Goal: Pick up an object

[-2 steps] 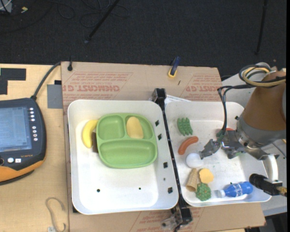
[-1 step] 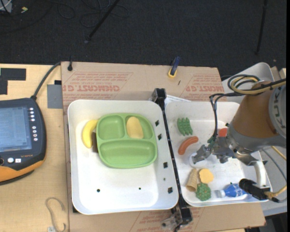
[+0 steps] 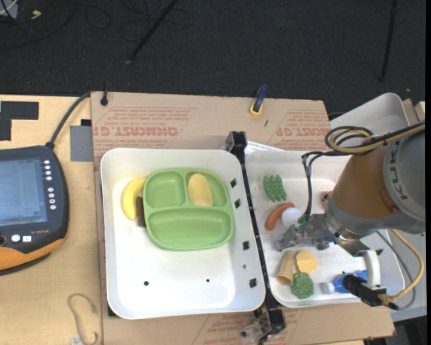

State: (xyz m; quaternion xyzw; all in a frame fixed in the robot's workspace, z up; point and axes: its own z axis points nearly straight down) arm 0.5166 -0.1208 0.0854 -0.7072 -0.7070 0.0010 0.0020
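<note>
Here, the gripper (image 3: 299, 237) hangs low in the right bin (image 3: 388, 282), jaws apart w/ nothing between them, just above an ice-cream cone (image 3: 285, 265) and yellow piece (image 3: 307, 263). Left bin (image 3: 172, 293): green tray (image 3: 187, 210), 1 banana (image 3: 131, 197).

Beyond the bench lies a dark carpeted floor (image 3: 273, 27), crossed by thin black cables (image 3: 154, 20). The bench top (image 3: 29, 279) is pale wood, with a sheet of printed brown cardboard (image 3: 172, 124) spread over it. A teach pendant (image 3: 18, 203) with a lit screen rests at the left.
</note>
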